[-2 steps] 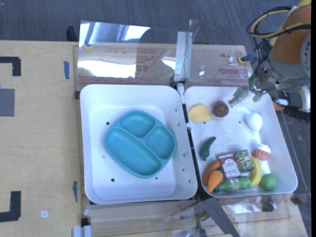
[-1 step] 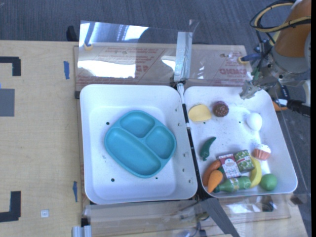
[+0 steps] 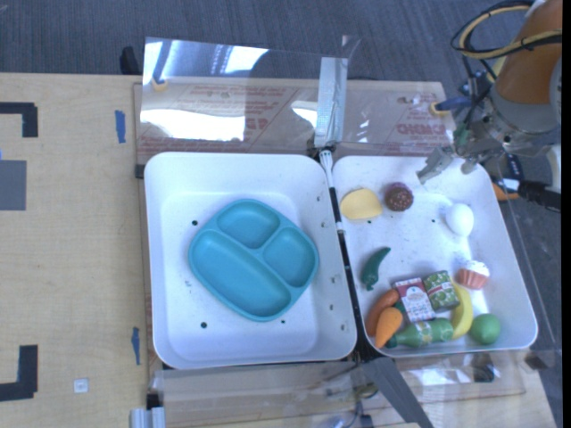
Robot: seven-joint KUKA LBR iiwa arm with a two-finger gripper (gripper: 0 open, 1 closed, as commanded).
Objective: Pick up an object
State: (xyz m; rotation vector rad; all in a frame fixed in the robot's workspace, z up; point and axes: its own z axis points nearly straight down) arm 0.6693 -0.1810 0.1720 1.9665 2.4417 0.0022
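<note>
Overhead slanted view of two shallow white bins side by side on a bench. The left bin [image 3: 169,239] holds a teal divided plate [image 3: 253,258]. The right bin [image 3: 517,275] holds toy food: a yellow lemon [image 3: 360,204], a brown doughnut [image 3: 398,197], a white egg [image 3: 459,218], a green pepper [image 3: 373,267], a cupcake [image 3: 472,275], a small carton [image 3: 424,297], a carrot [image 3: 385,319], a banana [image 3: 462,312] and a lime [image 3: 485,329]. The gripper [image 3: 443,163] hangs above the right bin's far edge, nothing between its fingers
</note>
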